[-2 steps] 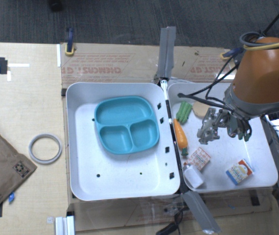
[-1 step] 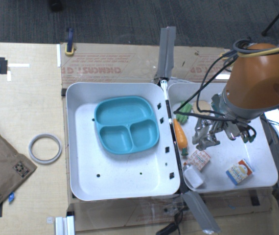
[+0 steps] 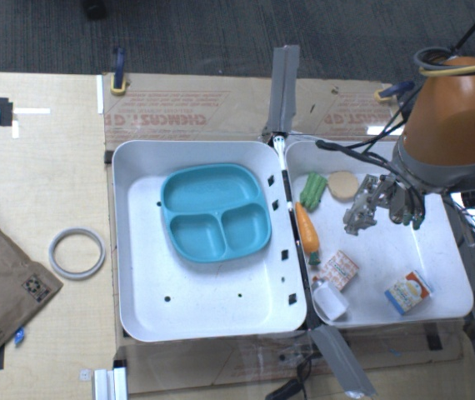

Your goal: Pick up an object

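Note:
My gripper (image 3: pixel 361 220) hangs over the middle of the right bin (image 3: pixel 442 302), below the grey and orange arm. Its metal fingers point down and to the left, with nothing seen between them. Along the bin's left side lie an orange carrot (image 3: pixel 307 227) and a green vegetable (image 3: pixel 313 188). A tan round piece (image 3: pixel 343 185) rests just above and left of the gripper. Nearer the front are a small patterned packet (image 3: pixel 339 270), a white cup (image 3: pixel 330 302) and a blue-and-orange carton (image 3: pixel 407 292).
The left bin (image 3: pixel 137 307) holds a turquoise divided plate (image 3: pixel 216 212). A roll of tape (image 3: pixel 77 251) and a brown cardboard box (image 3: pixel 0 286) lie on the bench at the left. A grey divider bar (image 3: pixel 284 90) stands between the bins at the back.

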Controlling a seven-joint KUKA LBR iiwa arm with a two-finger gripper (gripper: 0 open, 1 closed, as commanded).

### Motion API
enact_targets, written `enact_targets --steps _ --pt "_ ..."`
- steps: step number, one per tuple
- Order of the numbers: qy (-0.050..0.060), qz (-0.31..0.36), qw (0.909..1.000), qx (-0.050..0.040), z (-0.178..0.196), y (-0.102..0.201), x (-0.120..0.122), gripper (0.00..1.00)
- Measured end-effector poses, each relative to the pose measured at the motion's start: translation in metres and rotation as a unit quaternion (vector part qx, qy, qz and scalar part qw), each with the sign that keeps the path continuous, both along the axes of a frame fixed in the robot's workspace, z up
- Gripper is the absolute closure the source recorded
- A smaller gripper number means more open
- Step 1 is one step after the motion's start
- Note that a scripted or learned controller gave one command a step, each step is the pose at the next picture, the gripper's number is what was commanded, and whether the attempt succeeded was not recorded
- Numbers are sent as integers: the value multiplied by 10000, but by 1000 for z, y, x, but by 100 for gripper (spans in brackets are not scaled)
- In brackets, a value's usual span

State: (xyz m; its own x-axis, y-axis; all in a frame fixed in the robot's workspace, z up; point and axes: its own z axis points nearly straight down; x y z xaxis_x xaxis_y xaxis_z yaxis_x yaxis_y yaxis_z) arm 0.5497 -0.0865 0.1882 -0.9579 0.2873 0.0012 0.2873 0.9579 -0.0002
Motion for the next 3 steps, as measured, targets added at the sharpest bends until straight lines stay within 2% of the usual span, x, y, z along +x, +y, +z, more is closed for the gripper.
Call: enact_targets --steps 1,2,3 --pt "-6 119 9999 2 85 -4 17 100" --pt "15 -2664 9639 -11 52 -36 22 100" --pt "-12 -1485 9889 -8 121 -23 74 100"
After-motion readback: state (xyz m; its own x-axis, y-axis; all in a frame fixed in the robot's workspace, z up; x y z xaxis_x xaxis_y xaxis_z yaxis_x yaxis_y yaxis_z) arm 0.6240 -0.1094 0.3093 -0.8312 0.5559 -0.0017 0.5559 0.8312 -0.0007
